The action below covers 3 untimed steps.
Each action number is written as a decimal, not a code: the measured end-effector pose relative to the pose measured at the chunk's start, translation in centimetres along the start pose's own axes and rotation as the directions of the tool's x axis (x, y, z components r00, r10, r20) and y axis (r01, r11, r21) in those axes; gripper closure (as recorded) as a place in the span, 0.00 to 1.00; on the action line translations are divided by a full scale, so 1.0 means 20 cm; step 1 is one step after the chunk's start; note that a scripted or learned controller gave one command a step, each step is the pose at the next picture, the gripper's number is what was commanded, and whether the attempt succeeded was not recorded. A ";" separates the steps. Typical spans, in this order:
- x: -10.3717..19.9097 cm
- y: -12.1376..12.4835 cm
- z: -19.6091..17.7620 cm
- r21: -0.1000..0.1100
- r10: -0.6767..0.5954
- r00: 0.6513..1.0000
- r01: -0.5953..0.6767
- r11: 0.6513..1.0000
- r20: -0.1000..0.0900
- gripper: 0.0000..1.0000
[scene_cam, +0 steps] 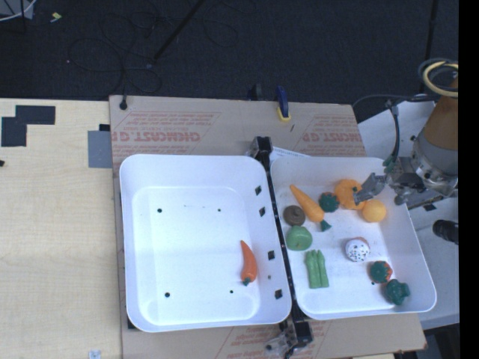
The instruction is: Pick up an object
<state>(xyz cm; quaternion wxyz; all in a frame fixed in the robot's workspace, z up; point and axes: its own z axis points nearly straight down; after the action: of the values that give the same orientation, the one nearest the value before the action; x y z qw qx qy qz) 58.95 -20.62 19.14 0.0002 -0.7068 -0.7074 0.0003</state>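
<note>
My gripper hangs over the upper right part of the right bin, just above an orange fruit and a yellow-orange fruit. Nothing is visibly held in it. Also in that bin lie an orange carrot, a dark green piece, a brown disc, a green round fruit, a green pod bundle, a white speckled ball, a red-and-green piece and a broccoli. A small orange pepper lies in the left bin.
The arm's orange band and grey wrist stand at the right edge beyond the bin, with cables around them. A black divider clip strip runs between the bins. Cardboard lies under both bins.
</note>
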 end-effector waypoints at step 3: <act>0.51 -0.07 0.49 -0.021 0.004 1.000 -0.004 1.000 0.013 0.00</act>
<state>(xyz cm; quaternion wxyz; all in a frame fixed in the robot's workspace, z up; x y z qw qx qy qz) 57.59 -10.41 9.42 -0.0118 -0.7083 -0.7058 -0.0026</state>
